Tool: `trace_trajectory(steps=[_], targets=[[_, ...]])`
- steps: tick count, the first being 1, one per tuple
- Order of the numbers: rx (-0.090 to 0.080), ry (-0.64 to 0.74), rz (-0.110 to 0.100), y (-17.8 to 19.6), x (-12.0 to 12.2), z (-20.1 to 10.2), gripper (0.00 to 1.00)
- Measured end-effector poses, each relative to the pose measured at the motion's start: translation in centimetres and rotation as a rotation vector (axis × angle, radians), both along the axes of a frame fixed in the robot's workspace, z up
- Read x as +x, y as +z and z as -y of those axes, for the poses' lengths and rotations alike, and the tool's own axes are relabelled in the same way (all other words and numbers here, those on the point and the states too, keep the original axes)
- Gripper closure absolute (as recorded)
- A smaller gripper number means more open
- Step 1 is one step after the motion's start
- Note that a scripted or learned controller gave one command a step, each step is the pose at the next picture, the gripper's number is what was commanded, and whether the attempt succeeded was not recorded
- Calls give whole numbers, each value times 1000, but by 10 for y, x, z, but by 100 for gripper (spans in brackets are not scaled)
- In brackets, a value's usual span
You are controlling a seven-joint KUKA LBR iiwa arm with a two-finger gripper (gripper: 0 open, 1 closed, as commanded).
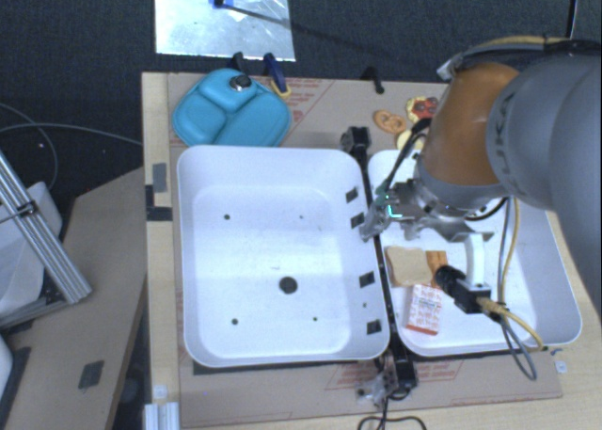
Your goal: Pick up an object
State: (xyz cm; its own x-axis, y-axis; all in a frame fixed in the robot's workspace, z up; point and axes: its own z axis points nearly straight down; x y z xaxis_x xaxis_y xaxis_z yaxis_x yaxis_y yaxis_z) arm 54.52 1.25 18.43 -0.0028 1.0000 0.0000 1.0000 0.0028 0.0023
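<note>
My gripper (421, 219) hangs low over the left part of the right bin (555, 310), under the grey wrist and orange band, which cover it from above. Just below it in the view lie a flat tan slice (404, 265) and a small orange piece (435, 260). A red and white packet (425, 310) lies nearer the bin's front edge. I see nothing lifted off the bin floor. A black plug with a yellow cable (463, 292) hangs from the arm beside these objects.
The left bin (273, 174) sits beside the right one, divided by a black rail with clips (369, 230). A blue lidded container (230, 110) and small orange and yellow toys (390, 121) lie on the cardboard behind the bins.
</note>
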Motion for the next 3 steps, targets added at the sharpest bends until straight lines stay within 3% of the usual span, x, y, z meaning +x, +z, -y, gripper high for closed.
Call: trace_trajectory(steps=[1, 2, 3], targets=[[1, 4, 3, 11, 1, 0, 100], [1, -3, 1, 71, -60, 7, 100], [2, 8, 8, 125, -5, -59, 100]])
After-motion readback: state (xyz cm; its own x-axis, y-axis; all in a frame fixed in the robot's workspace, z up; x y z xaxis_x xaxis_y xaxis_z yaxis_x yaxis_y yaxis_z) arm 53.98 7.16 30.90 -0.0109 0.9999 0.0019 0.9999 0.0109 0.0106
